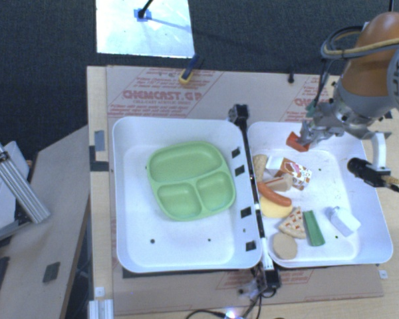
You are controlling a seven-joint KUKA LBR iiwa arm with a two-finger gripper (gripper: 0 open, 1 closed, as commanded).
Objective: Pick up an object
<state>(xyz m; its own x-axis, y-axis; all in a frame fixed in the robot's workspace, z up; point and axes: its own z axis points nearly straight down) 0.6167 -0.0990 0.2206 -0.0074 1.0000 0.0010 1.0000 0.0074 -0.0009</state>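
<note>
From above, the gripper [307, 137] hangs at the far edge of the right bin [369, 244]. A small red toy [295, 142] sits between its fingertips, so it looks clenched on that toy, just above the bin floor. The toy looks light, hard and a bit slippery. Holding it across its middle seems safest. The green plate [186, 178] lies in the left bin [130, 244].

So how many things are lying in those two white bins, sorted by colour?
Green: 2, the plate and the stick
Red or orange: 2, the sausage and the piece under the pincer
Yellow or tan: 4
White or mixed: 3
Total: about 11; the pile overlaps.
</note>
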